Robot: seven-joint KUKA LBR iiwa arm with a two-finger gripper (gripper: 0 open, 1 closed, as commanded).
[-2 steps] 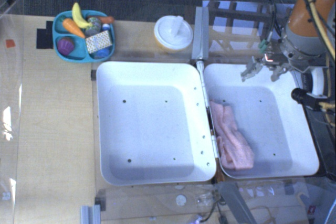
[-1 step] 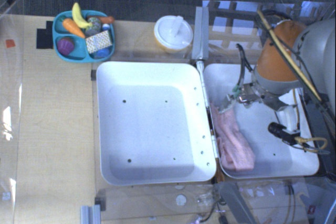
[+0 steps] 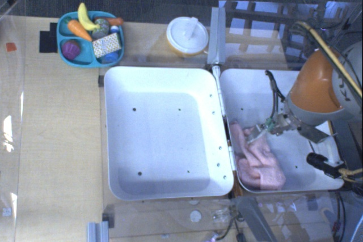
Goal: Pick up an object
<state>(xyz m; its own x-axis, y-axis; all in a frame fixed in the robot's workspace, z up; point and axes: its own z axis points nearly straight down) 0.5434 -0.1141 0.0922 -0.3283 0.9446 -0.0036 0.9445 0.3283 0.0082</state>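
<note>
Cloth [image 3: 260, 162]: pink, crumpled, right bin's [image 3: 295, 88] near-left corner.
Gripper [image 3: 262, 130]: at cloth's top edge; jaws' state unclear, small and blurred.

Arm [image 3: 334, 88] cut off at right edge

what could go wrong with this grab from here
The gripper sits at the top edge of the pink cloth, not over its bulk, so it may pinch only a thin fold that slips free on lifting.

The cloth lies bunched against the left wall of the right bin, so a descent there might clip the wall.

Being soft and piled, the cloth may sag or drag along the floor when raised.
</note>
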